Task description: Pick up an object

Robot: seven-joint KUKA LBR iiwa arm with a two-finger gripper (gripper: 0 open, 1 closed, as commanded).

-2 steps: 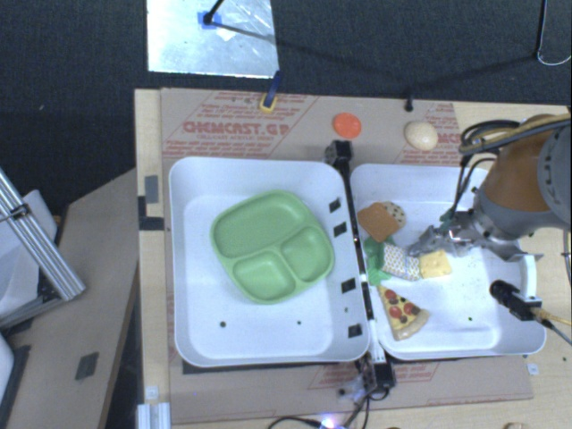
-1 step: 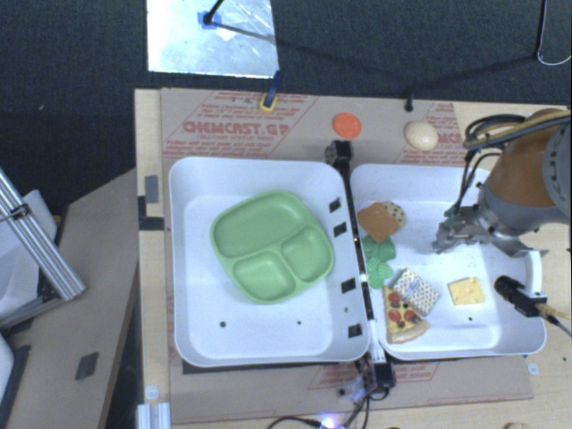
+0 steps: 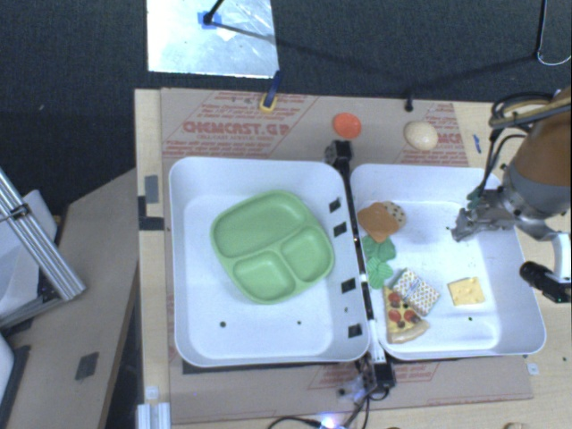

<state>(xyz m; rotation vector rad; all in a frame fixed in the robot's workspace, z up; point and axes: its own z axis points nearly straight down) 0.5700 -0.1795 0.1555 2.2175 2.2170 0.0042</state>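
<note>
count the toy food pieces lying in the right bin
5, maybe more hidden: a cookie at upper left, green lettuce below it, a patterned wrapper, a pizza slice at the bottom, a cheese square right.

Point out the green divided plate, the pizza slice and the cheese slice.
green divided plate [image 3: 273,244]: camera view, ridge between its compartments.
pizza slice [image 3: 403,315]: camera view, middle of its topping.
cheese slice [image 3: 466,290]: camera view, centre of its yellow face.

Two white bins [image 3: 259,172]; one green tray [image 3: 273,246]; five toy foods [image 3: 407,315]
</note>
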